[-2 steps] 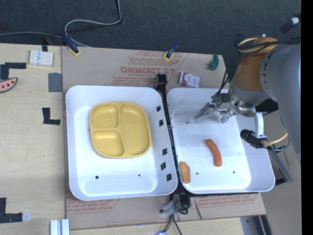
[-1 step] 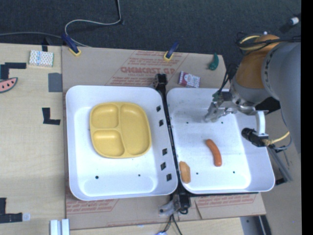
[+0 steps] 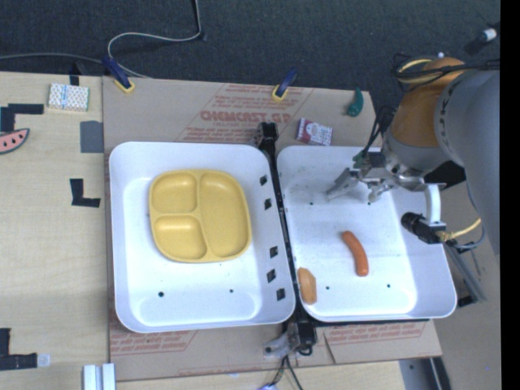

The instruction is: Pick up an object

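Note:
An orange sausage (image 3: 355, 253) lies in the middle of the right bin (image 3: 422, 299). A small tan piece of food (image 3: 307, 285) rests against that bin's front left corner. My gripper (image 3: 353, 187) hangs over the back part of the right bin, up and slightly left of the sausage, with its two fingers spread apart and nothing between them. The grey arm with its orange band (image 3: 418, 108) comes in from the right.
The left bin (image 3: 130, 299) holds a yellow divided plate (image 3: 199, 215). Black clips run along the seam between the bins. A small red-and-white packet (image 3: 313, 132) and a green clip (image 3: 356, 102) lie on the cardboard behind the right bin.

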You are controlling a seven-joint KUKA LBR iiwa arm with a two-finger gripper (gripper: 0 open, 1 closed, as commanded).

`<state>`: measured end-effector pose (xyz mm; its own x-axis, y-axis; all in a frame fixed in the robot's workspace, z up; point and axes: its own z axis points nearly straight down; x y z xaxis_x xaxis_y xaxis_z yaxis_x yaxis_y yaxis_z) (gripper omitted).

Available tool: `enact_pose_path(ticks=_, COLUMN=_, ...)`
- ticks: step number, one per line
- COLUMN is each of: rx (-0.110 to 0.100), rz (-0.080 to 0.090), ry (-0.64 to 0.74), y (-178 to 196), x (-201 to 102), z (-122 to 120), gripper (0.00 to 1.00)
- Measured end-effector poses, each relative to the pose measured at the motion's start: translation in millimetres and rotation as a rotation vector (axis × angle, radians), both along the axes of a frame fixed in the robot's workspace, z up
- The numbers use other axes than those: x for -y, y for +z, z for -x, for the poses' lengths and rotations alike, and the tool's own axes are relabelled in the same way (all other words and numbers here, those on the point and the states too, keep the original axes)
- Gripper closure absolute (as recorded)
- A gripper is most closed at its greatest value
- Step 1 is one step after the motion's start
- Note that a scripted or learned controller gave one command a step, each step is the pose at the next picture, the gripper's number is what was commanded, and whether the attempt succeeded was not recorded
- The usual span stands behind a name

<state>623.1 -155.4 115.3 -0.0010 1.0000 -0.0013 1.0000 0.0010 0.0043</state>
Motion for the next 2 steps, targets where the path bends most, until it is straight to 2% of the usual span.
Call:
enact_pose_path(ticks=1, rx=-0.003, rz=0.001, ry=0.000, y=-29.1, x=-1.4, z=4.5, gripper=0.00)
enact_pose_path(ticks=2, rx=0.000, rz=0.002, ry=0.000, y=-19.1, x=-1.2, z=3.8, gripper=1.00)
